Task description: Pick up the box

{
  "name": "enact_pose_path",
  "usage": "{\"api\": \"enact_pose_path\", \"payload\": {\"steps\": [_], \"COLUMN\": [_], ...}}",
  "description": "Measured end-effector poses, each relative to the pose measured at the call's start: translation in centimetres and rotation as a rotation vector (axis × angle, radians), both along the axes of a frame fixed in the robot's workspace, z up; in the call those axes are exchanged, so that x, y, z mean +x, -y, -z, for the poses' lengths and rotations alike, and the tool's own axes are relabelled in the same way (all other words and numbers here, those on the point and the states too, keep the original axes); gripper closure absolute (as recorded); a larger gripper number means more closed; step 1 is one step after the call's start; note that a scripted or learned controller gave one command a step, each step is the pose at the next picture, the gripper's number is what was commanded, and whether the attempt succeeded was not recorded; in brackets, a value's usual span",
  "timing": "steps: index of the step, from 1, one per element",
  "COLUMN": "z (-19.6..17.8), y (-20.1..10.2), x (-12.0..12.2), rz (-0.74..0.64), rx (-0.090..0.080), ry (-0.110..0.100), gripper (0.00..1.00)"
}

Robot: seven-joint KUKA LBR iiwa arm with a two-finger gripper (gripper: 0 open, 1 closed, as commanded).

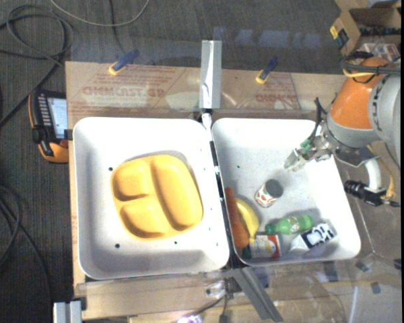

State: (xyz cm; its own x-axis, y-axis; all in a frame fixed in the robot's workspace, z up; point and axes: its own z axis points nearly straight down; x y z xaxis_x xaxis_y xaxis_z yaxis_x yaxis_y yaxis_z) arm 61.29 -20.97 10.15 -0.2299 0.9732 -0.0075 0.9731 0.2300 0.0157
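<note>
A small box with red and white print lies against the front wall of the right bin, wedged among other items. My gripper hovers over the back right part of that bin, well behind the box and apart from it. It is open, and nothing sits between its fingers. The grey arm with its orange band reaches in from the right.
Around the box lie a green bottle, a dark blue and white packet, a banana and an orange-red stick. A small can stands mid-bin. The left bin holds a yellow divided tray.
</note>
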Motion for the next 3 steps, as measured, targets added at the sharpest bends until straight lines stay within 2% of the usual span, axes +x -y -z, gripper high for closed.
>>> {"api": "enact_pose_path", "payload": {"steps": [1,2,3], "z": [0.0,-7.1,-8.2], "y": [0.0,-10.5,-12.6], "x": [0.0,-0.4,-3.3], "rz": [0.000,-0.116,0.080], "rx": [0.000,0.004,0.005], "ry": [0.000,-0.016,-0.019], "gripper": [0.00,0.00,0.00]}}
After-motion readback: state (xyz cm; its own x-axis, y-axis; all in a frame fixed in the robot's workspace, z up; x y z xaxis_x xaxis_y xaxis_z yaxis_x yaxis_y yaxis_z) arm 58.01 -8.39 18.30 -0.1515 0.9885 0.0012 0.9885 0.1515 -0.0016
